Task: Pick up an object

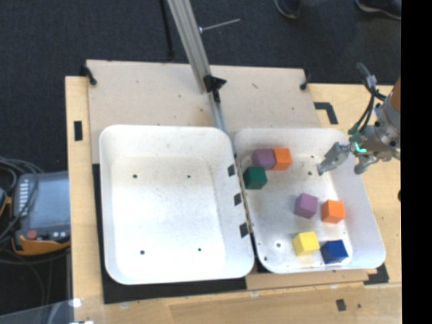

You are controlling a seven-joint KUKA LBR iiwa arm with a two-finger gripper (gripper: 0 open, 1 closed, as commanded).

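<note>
Claw [345, 157] of the grey arm hangs over the right bin's [287, 262] far right corner, one finger [332, 159] slanting toward the bin floor and the other short beside it, the two spread apart with nothing between them; the wrist above is cut off at the frame's edge. Well apart from it, near the bin's far left corner, a purple cube [263, 158] touches an orange cube [282, 158], with a green cube [255, 177] just below them. Toward the bin's near right corner lie another purple cube [306, 205], another orange cube [332, 210], a yellow cube [305, 242] and a blue cube [334, 251]. The left bin [111, 201] sits alongside on the bench [155, 86].
</note>
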